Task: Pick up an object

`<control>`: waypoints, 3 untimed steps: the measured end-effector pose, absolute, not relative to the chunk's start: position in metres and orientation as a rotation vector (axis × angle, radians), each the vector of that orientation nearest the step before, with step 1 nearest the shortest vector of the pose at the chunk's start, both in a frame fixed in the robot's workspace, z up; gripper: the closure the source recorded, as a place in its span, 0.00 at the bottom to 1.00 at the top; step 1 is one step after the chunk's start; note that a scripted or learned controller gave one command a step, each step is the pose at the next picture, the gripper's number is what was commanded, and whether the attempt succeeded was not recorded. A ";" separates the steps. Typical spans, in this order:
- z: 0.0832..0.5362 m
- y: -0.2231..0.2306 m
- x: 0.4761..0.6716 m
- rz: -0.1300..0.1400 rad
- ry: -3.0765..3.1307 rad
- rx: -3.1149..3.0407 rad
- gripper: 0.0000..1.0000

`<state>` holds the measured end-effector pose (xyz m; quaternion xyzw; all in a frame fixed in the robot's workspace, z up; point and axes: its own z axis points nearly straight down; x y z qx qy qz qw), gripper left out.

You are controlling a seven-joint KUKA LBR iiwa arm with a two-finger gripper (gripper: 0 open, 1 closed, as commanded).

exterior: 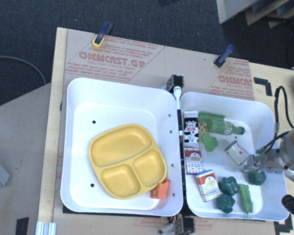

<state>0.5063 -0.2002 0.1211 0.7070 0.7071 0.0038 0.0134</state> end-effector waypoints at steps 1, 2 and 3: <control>0.185 -0.203 0.506 0.004 2.217 2.216 1.00; 0.228 -0.204 0.507 0.004 2.218 2.214 1.00; 0.219 -0.156 0.521 0.001 2.228 2.217 1.00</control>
